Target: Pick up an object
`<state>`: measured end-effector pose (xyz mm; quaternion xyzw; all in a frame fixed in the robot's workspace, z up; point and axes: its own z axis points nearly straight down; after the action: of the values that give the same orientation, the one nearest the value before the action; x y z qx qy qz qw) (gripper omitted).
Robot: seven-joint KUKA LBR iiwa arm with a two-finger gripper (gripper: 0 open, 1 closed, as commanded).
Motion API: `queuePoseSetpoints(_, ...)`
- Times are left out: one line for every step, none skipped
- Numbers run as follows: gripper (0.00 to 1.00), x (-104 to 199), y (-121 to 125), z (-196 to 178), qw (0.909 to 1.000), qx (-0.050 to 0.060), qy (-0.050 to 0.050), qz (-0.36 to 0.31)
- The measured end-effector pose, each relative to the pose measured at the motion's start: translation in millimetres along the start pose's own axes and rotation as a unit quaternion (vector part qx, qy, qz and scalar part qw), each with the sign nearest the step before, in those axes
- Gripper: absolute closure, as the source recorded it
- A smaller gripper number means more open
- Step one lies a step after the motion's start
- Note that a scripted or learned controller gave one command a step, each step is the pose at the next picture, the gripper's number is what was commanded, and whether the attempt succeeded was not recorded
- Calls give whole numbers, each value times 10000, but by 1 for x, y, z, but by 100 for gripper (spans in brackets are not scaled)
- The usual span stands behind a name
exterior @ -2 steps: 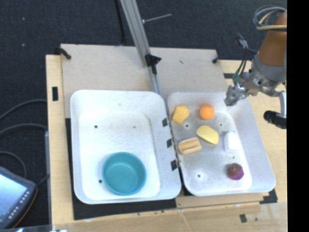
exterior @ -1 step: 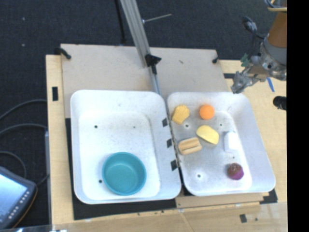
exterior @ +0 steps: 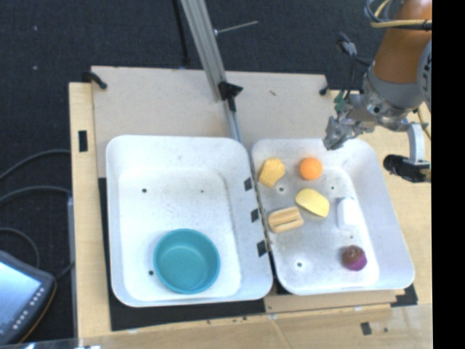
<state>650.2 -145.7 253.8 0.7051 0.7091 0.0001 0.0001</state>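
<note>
**Above the right bin, nothing gripped**

Left to right on the table [exterior: 305, 86]: teal bowl [exterior: 186, 260] in the left bin [exterior: 174, 166]; in the right bin [exterior: 378, 267], yellow block [exterior: 272, 171], tan roll [exterior: 285, 219], orange ball [exterior: 311, 168], yellow wedge [exterior: 312, 202], white piece [exterior: 347, 212], purple ball [exterior: 354, 257]. Over that bin's far corner, gripper [exterior: 334, 138], fingers drawn close together, bare, clear of every item.

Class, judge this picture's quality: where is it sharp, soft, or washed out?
Camera view: even overhead light; both shallow white plastic bins look bright, nearly washed out; the round teal bowl casts little shadow; the small orange ball is soft-edged; the hand looks blurred.
</note>
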Motion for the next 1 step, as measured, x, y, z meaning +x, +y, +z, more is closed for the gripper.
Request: queuePoseSetpoints(100,56,-11,11,10000,5,4,-3)
